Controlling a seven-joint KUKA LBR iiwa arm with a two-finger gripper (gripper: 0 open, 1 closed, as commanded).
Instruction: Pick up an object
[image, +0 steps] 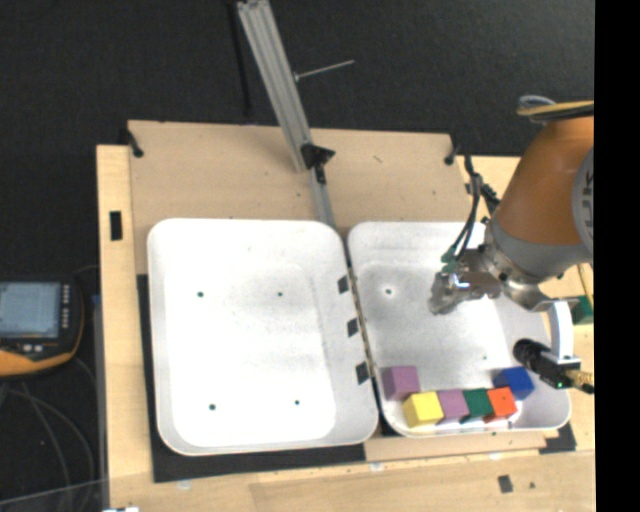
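Several small blocks lie along the near edge of the right bin (420, 250): a purple block (402, 380), a yellow block (422, 408), a lighter purple block (453, 404), a green block (477, 403), an orange block (501, 402) and a blue block (515, 381). My gripper (447, 291) hangs over the middle of the right bin, well behind the row of blocks. Nothing shows between its fingers. The arm's orange band and grey wrist rise to the right of it.
The left bin (250, 330) sits beside the right one, joined by black clips along the shared rim. A slanted metal pole (285, 95) stands behind the bins. A black fitting (545, 362) overhangs the right bin's near right corner. A small screen device (35, 315) lies off the bench's left.
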